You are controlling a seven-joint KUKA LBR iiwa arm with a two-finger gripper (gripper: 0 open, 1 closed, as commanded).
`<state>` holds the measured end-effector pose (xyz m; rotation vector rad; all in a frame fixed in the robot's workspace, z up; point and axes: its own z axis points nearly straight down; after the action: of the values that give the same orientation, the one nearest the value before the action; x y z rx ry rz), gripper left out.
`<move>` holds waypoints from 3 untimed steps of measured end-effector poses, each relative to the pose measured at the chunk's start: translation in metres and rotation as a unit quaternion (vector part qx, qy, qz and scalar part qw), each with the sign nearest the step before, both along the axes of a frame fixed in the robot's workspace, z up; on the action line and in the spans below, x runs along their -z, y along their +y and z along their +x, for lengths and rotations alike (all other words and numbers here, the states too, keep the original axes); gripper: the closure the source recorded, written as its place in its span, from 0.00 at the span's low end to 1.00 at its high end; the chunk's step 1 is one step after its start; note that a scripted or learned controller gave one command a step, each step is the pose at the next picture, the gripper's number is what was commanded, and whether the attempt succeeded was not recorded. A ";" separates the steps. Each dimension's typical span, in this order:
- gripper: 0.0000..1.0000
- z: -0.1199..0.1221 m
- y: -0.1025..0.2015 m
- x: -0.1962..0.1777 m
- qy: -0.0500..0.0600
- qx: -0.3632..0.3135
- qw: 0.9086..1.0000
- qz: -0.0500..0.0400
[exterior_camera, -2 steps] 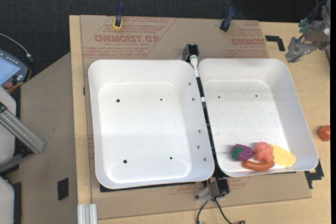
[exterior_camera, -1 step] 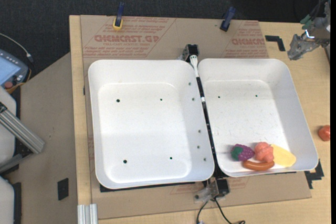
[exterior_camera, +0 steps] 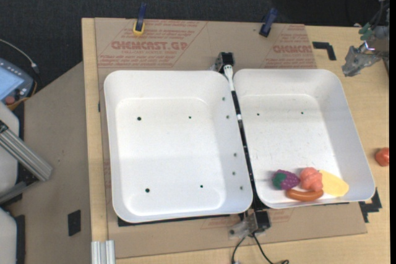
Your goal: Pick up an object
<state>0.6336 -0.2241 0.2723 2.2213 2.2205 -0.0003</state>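
two white bins side by side on the tabletop [exterior_camera: 93, 133], over a cardboard sheet [exterior_camera: 185, 40] printed in red. left bin [exterior_camera: 167, 207] shows bare floor with a few dark dots. right bin [exterior_camera: 346, 108] holds a small cluster in its near right corner: purple grape bunch [exterior_camera: 286, 179], orange-pink lumpy piece [exterior_camera: 311, 178], yellow flat piece [exterior_camera: 335, 185], and an orange sausage-shaped item [exterior_camera: 304, 195] lying just in front, all touching or nearly so. gripper [exterior_camera: 359, 57] sits at the far right, outside the bins, well apart from the cluster; jaws too small and blurred, cannot tell their state. a small orange object [exterior_camera: 382, 157] rests on the tabletop right of the right bin.
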 end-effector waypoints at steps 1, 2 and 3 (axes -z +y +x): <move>1.00 0.001 0.000 -0.011 -0.003 -0.001 1.000 -0.002; 1.00 0.002 0.000 -0.022 -0.005 0.000 1.000 -0.003; 1.00 0.002 0.000 -0.033 -0.007 -0.001 1.000 -0.004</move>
<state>0.6360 -0.2245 0.3051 2.2088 2.2117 0.0050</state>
